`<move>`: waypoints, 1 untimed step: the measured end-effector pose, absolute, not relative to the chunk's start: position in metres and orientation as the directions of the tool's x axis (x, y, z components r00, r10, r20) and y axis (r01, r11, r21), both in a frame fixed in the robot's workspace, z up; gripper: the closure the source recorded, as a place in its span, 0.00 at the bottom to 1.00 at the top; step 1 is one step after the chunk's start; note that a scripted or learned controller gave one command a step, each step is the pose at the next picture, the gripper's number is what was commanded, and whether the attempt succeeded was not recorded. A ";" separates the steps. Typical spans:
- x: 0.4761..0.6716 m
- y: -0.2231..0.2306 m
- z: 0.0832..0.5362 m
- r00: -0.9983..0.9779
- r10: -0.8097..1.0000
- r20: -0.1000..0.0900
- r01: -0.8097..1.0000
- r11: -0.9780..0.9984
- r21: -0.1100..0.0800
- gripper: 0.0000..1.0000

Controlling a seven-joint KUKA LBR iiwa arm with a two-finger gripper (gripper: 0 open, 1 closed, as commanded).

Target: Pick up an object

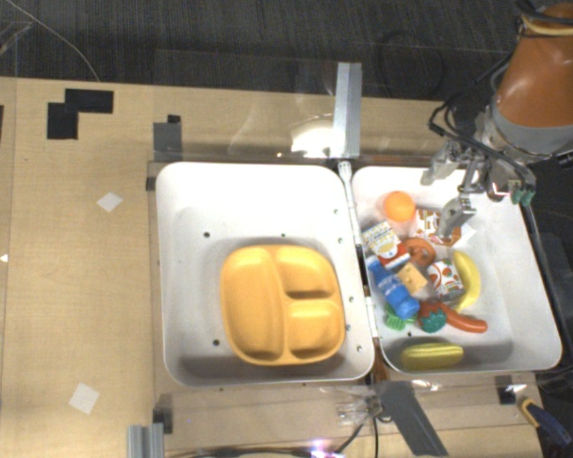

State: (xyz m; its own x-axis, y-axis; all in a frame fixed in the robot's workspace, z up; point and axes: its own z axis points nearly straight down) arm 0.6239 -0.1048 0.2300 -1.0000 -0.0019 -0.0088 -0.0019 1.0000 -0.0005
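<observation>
The right bin (530, 294) holds a heap of toy food: an orange ball (398, 205), a yellow banana (469, 280), a red sausage (467, 323), a yellow-green pickle (432, 354), a blue bottle (398, 299) and several small packets. My gripper (453, 223) hangs over the back of this bin, just right of the orange ball and above the pile. The fingers point down toward the packets, and no object shows between them.
The left bin (186, 208) holds a yellow divided plate (282, 303). A metal post (348, 113) stands behind the wall between the two bins. The orange-banded arm (544, 74) reaches in from the upper right. Wooden bench lies to the left.
</observation>
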 end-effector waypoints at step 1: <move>0.608 -0.091 0.291 -0.970 0.243 -0.012 0.243 0.970 0.002 0.00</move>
